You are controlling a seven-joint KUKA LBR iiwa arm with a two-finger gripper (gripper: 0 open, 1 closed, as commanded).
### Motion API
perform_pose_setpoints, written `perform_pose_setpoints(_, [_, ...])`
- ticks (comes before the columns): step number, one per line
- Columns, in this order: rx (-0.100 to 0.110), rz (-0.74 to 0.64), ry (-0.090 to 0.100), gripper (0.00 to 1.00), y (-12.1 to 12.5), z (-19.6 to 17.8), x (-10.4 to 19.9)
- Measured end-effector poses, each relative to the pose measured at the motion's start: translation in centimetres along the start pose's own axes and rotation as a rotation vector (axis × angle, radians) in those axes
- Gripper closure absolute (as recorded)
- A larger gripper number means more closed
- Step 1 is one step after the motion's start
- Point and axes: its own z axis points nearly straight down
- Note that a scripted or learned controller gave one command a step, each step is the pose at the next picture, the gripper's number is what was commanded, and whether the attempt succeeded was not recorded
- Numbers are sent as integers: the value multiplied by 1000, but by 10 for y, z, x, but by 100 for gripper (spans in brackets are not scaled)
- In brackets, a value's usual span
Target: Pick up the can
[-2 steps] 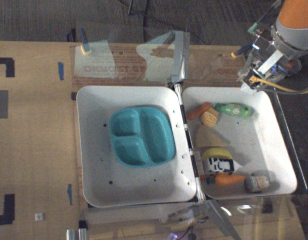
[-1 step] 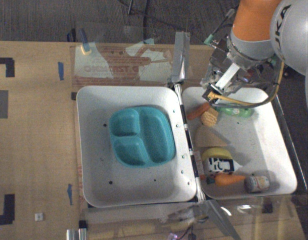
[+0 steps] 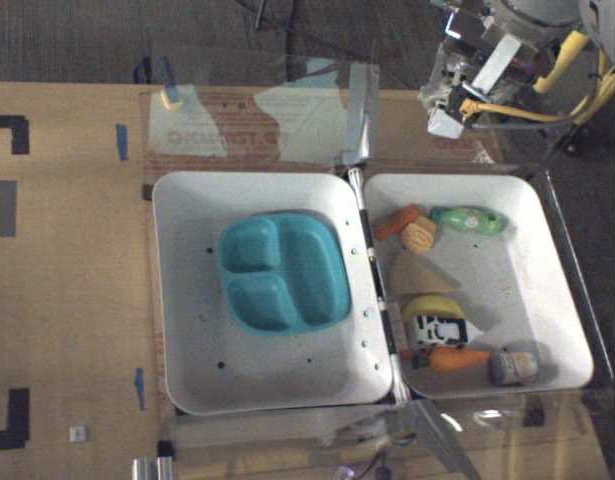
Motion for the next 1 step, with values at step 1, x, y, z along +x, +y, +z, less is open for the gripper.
perform_pose_setpoints(1, [5, 28, -2, 100, -30, 175, 32])
